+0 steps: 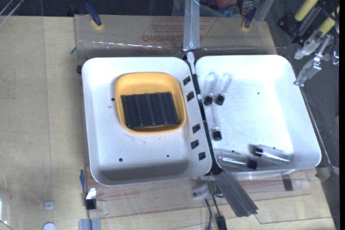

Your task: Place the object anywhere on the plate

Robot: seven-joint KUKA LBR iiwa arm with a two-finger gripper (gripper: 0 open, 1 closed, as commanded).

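- Watching from my remote console, I see the dark ribbed rectangular block (149, 110) lying flat on the shallow yellow plastic plate (123, 83), which sits in the left white bin (97, 116).
- By my reading the placement is already met: the block rests wholly within the plate, a little toward its near edge.
- What I take for the gripper (315, 59) is the pale metal piece off the far right rim of the right white bin (269, 78), well apart from the plate. I cannot tell whether it is wide or narrow, and nothing shows in its hold.
- The main risk is another grasp attempt on the block. A push off-centre could slide the light plate across the smooth bin floor or tip the block over the low rim.
- Several clear tubes with black caps (269, 153) lie in the right bin, some near the middle wall. If the program picks one of these instead, it may roll or slip, as round and see-through things are hard to locate.
- A low sweep from right to left could clip the wall where the bins meet and jolt both bins on the desk (38, 116).
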